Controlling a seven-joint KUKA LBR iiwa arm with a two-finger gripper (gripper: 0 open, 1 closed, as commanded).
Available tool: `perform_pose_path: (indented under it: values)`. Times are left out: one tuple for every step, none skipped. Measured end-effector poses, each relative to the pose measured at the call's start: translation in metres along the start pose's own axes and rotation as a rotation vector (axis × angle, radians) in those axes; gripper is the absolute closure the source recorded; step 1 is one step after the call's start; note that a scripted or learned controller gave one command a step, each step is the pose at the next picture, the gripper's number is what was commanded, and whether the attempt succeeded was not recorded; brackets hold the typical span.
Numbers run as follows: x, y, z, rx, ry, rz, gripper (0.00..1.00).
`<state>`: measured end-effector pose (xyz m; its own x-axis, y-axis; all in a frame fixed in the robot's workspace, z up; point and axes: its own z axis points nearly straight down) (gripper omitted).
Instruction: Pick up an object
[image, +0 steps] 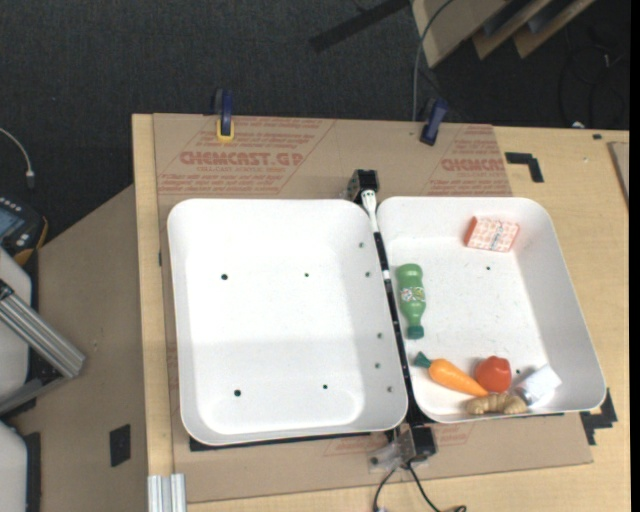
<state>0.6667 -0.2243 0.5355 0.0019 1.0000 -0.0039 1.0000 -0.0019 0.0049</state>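
Observation:
The right bin (560, 300) holds several small objects. A green bottle (410, 297) lies along its left wall. Near the front edge sit an orange carrot (455, 377), a red tomato-like piece (493, 373), a tan ginger root (495, 404) and a small white block (540, 385). A pink patterned packet (491, 234) rests at the bin's far right.
The left bin (200, 300) stands beside the right one on a cardboard-covered bench (300, 150). Two clamps (225, 115) (433, 120) grip the bench's far edge. A metal rail (40, 335) slants at the left.

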Motion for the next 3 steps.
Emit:
perform_pose_path:
  values:
    - [0.001, 0.0, 0.0, 0.001, 0.001, -0.003, 1.0]
    - [0.002, 0.001, -0.012, -0.005, -0.003, -0.004, 1.0]
    - [0.002, 0.001, -0.023, -0.01, -0.007, -0.005, 1.0]
